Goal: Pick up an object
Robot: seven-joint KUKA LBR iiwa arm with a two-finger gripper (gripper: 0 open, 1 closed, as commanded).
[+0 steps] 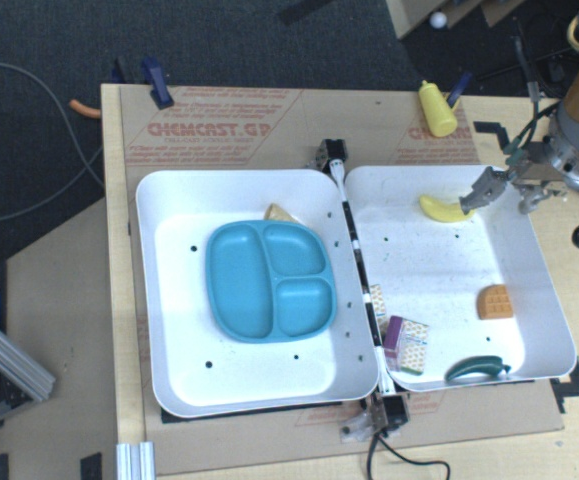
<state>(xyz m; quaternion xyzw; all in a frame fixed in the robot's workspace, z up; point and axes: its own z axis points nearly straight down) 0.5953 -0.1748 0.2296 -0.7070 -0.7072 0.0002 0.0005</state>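
Roughly mid-approach, by the look of it. Gripper (479,190) low over upper part of right bin (554,298), tips just beside yellow banana (443,208), at its right end. Whether touching or a hair apart: can't tell. Open or closed: can't tell either at this angle; nothing seen held.

Banana lying flat on bin floor near back wall, curved, ends turned up. Probably toy plastic: light, stiff, smooth, likely to skate sideways if nudged at one end. Best taken across the thick middle of the curve, not at the tapering tip.

Elsewhere in right bin: waffle-like brown square (495,302) near right side; patterned small box (406,343) at lower left corner; teal-green curved piece (477,371) at front rim. All well apart from gripper.

Left bin (169,368): blue divided plate (269,280) in centre, tan scrap (279,212) peeking from behind its far edge. Yellow bottle (436,109) outside bins on bench.
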